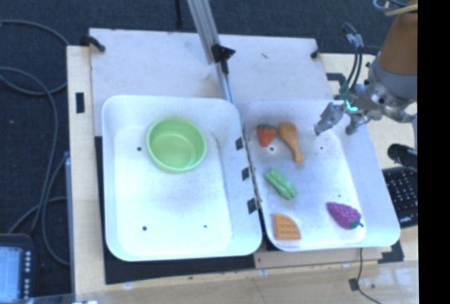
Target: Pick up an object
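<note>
Nearest to me, along the front of the right bin (365,176), an orange waffle-like toy (285,226) is lying at about seven o'clock and a purple bunch of grapes (344,214) at about five o'clock, both tucked close to the front wall. A little farther in, a green pod-shaped toy (280,183) is sitting near the middle, leaning toward nine o'clock. Beyond it, at about eleven o'clock, a red strawberry-like piece (266,135) and a tan drumstick (290,140) are lying just beside each other, possibly touching. These five are scattered loosely, which I am reading as candidates laid out for a pick; any of them could be the object.

Over in the left bin (119,176), a green bowl (176,144) is sitting upright toward twelve o'clock, alone.

Farthest back, the end effector (339,119) is hanging over the right bin's one o'clock corner, its two fingers spread apart with nothing between them. It is sitting well apart from the toys, the drumstick being nearest. How high it is hanging above the bin floor I cannot tell from this slant. The arm is being cut off at the right side.
</note>
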Available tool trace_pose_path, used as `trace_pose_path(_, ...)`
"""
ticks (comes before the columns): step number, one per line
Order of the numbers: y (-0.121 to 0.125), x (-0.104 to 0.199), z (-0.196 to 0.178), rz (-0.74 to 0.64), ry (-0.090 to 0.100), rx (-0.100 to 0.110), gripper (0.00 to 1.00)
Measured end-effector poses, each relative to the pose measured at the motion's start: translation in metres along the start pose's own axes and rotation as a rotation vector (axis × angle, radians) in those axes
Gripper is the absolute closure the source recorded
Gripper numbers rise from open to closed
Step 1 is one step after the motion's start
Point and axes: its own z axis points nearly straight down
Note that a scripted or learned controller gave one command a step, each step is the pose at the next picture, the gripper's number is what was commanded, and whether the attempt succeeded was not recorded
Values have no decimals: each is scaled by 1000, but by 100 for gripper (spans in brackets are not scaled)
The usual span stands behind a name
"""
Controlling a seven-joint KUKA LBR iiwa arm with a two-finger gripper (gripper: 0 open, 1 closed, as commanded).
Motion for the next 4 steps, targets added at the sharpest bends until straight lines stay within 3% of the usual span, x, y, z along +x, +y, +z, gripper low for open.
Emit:
trace_pose_path(1, 1, 0, -2, 0, -1, -3, 0)
trace_pose_path(3, -2, -3, 110, 6, -2, 6, 0)
trace_pose_path(4, -1, -5, 148, 7, -4, -2, 0)
